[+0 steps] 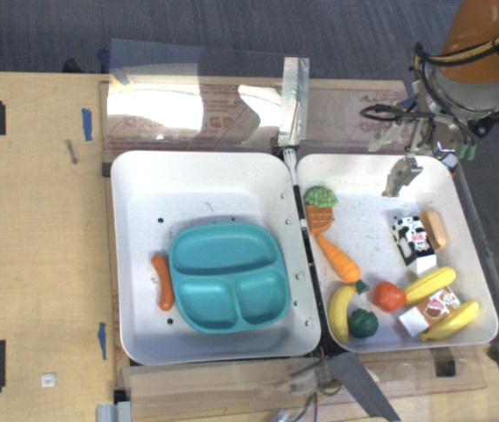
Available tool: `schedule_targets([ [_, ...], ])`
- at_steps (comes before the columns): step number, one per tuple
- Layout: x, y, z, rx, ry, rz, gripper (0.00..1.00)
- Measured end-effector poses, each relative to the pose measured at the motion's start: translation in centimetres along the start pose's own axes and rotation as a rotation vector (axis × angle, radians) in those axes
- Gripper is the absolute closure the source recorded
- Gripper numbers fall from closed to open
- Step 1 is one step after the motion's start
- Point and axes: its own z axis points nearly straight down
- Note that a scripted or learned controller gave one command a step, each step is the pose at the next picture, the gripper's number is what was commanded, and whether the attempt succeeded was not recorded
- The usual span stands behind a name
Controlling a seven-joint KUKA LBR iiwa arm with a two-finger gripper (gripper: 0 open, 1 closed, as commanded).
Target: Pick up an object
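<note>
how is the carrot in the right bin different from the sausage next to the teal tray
The carrot is orange with a thick end tapering to a point; the sausage is redder, with rounded ends and even thickness. The carrot lies diagonally in the right bin; the sausage lies nearly straight along the divided teal tray in the left bin. Both are long toy foods lying flat on a bin floor.

Wooden bench (30,262), two white bins (135,236) side by side
</note>
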Motion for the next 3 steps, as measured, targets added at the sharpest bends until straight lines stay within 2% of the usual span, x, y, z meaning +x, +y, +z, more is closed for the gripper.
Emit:
schedule_targets([
  [1, 5.8, -1.7, 12.8, -0.003, 0.016, 0.067, 0.0],
  [2, 5.1, -1.6, 10.7, 0.001, -0.008, 0.063, 1.0],
  [3, 2.9, -9.3, -1.6, 0.007, -0.013, 0.05, 1.0],
])
